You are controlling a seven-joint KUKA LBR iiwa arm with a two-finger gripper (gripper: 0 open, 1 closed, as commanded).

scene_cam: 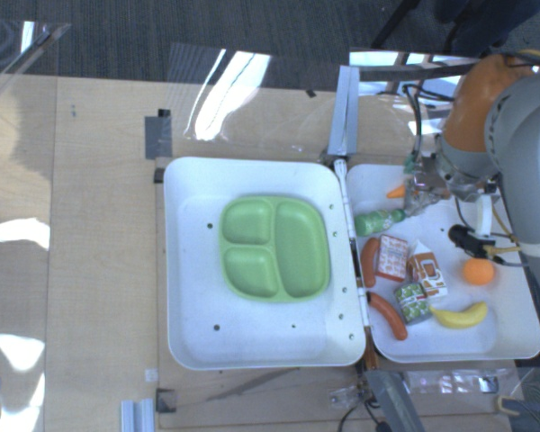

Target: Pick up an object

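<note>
The right bin (513,336) holds several small items. At its far left corner, a green bottle (378,220) lies on its side and a small orange carrot piece (395,191) sits just behind it. My gripper (421,194) hangs low over the bin's back, just right of the carrot piece and above the bottle's right end. Nothing can be seen held in it. An orange (478,271), a banana (460,314), two small cartons (393,257) (427,273) and a green packet (411,301) lie nearer the front.
Two red sausages (370,261) (389,317) lie along the right bin's left wall. The left bin (189,331) holds a green divided plate (277,247). A grey metal post (346,115) stands behind the gap between the bins.
</note>
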